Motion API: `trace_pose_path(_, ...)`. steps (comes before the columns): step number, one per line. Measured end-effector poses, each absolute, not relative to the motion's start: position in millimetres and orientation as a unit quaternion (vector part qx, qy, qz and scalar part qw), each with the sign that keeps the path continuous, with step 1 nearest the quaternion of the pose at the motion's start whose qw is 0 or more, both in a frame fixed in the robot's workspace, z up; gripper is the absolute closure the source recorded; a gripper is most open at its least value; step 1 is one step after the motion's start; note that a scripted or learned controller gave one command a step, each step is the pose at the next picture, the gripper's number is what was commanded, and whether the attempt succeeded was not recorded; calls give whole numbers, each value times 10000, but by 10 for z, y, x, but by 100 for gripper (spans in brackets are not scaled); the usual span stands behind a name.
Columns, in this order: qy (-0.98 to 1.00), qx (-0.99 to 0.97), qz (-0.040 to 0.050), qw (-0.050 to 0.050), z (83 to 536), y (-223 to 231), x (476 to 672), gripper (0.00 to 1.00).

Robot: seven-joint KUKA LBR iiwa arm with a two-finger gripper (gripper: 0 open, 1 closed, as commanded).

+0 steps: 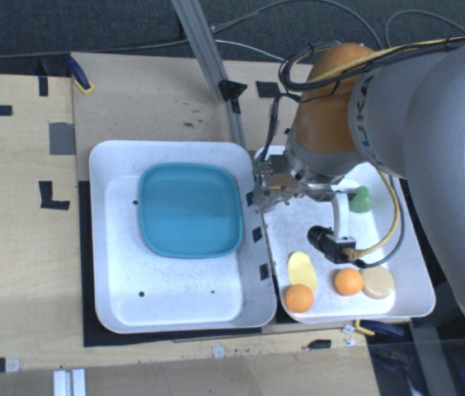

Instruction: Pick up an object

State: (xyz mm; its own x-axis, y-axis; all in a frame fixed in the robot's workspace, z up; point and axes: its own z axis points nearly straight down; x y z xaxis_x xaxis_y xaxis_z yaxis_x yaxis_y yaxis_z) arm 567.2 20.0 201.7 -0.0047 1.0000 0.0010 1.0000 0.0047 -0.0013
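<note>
Candidates all in the right bin (407, 302): 2 orange balls, one (298, 297) at the front edge near the front-left corner, the other (348, 281) further right along that edge; a pale yellow piece (301, 267) touching the first ball from behind; a tan disc (378, 282) touching the second ball's right side; a small green object (361, 199) toward the bin's back-right, partly hidden by the arm (331, 114).

Probably light, rigid toy food, judging by size and sheen. Smooth and round on the balls, so prone to rolling or squirting out of a pinch; best taken across the widest part, centred, from straight above. Flatter and likely steadier on the yellow piece and the disc, but low, and crowded by the neighbours they touch. Nothing fragile-looking.

Left bin (107, 221) carrying a blue plate (190, 209), broad and shallow, awkward for a pinch except at its rim.

Reaching in from the right, orange band over the right bin's back half, wrist pointing down. Gripper (272, 186) low at the right bin's back-left corner, beside the wall shared with the left bin, well apart from the balls. Jaw state: cannot tell, hidden under the wrist
</note>
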Motion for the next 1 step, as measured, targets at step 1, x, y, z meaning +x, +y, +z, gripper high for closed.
trace_pose_path(1,-7085,-7057,-2,5,2135,629,5607,100)
